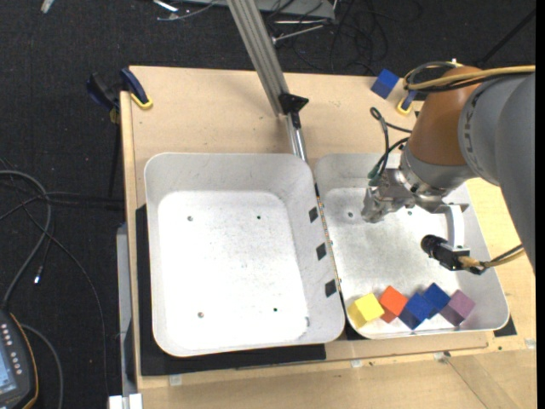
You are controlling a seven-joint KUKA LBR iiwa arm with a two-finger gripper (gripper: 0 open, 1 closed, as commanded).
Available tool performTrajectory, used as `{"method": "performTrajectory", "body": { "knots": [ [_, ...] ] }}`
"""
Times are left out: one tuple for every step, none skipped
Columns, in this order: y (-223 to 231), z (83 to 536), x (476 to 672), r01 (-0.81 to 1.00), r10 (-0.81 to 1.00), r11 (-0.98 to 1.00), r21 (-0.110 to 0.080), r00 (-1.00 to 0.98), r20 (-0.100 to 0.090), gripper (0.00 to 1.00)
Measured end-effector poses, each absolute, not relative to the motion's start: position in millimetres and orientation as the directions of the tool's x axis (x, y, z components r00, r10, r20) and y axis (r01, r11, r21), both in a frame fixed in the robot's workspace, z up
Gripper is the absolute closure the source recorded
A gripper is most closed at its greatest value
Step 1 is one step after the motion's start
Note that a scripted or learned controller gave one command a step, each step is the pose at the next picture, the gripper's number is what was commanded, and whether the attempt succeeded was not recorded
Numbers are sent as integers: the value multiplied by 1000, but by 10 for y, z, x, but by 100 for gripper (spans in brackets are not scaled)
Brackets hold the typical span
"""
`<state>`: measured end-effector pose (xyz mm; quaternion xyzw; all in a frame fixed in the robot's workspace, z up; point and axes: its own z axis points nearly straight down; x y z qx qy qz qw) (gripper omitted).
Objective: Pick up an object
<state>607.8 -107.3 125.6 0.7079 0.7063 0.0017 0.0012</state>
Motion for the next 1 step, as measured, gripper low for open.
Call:
{"method": "performTrajectory", "body": {
  "knots": [
    [-1025,2353,5838,1000,1000,2,8,-2,-1,100]
  ]
}}
